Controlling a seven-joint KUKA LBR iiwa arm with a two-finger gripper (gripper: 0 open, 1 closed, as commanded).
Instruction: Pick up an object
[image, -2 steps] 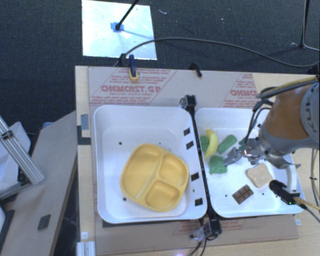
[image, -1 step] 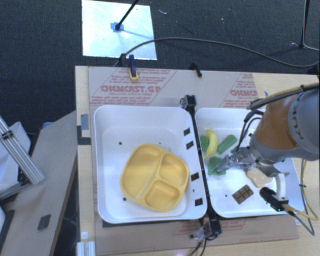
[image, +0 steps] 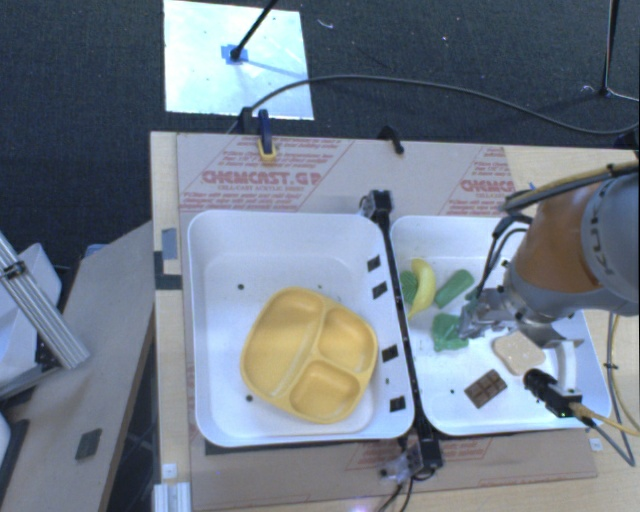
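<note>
Your gripper (image: 478, 318) hovers low over the green pieces (image: 449, 330) in the right bin (image: 440, 420), jaws probably hidden, I cannot tell their state, so nothing is lifted yet.

Yellow tray (image: 310, 354) in white bin (image: 215, 300); yellow banana (image: 424, 284), green veg (image: 453, 286), brown choc (image: 486, 388).
</note>
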